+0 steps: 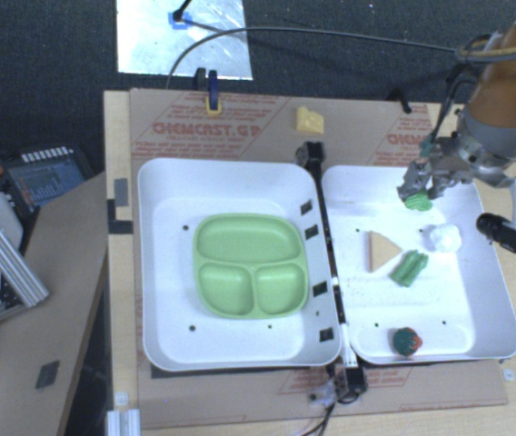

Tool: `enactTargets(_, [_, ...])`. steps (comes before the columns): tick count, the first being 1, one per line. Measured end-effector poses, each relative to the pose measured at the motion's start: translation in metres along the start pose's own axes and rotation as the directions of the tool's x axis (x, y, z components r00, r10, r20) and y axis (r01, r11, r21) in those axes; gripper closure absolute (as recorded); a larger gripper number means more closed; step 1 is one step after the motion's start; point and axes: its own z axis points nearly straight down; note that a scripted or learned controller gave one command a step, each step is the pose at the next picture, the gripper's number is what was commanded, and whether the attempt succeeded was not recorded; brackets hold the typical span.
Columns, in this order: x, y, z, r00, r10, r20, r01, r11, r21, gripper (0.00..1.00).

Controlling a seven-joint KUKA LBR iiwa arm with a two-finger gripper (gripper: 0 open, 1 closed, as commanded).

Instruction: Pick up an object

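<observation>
Gripper: fingers closed around a small green object
Height: lifted above the right bin

Bench — 2 white bins on cardboard sheet.

The place looked like a robotics lab or test workshop. A bench of bare board carried two shallow white bins, set side by side on a sheet of printed brown cardboard and held with clamps. Cables trailed over dark carpet at the bench's far edge, where a shiny metal plate lay. An aluminium rail and a handheld control pendant sat by its left edge.
</observation>
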Motion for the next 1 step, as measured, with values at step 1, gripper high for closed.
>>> enactTargets(1, [0.0449, -0.0167, 0.0095, 1.000, 0.000, 0.000, 0.000, 1.000, 0.003, 1.00])
